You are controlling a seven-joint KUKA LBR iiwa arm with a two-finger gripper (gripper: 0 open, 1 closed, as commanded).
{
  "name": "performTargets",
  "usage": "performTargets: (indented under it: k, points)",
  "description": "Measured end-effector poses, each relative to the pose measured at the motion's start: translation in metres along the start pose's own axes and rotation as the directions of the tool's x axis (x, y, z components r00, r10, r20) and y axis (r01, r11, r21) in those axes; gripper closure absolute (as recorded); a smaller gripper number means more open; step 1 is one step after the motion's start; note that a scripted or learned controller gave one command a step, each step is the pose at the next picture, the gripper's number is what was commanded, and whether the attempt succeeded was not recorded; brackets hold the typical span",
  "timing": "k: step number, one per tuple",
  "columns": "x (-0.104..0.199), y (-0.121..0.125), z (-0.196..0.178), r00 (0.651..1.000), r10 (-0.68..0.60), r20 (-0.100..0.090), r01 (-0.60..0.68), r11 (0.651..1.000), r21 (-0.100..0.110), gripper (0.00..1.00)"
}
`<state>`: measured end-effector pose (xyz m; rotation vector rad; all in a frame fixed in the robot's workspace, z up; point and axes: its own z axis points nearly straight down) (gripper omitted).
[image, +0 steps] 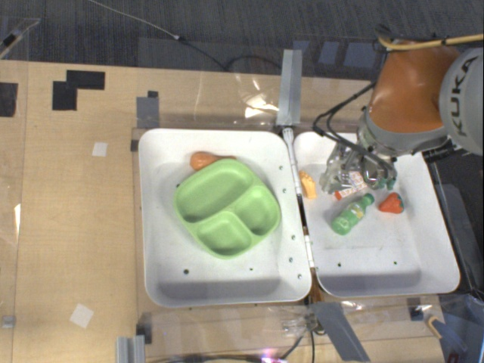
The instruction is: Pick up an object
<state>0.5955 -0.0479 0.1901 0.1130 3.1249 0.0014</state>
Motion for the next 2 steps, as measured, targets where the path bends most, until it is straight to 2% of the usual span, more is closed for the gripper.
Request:
performTargets:
  k: [1,2]
  points:
    - [0.029,0.040,0.004,0.814,0.581,-0.008,-0.581,0.814,0.006,1.00]
    - [0.114,0.083,0.003,0.993,0.118,-0.009,-0.118,0.993,0.000,1.00]
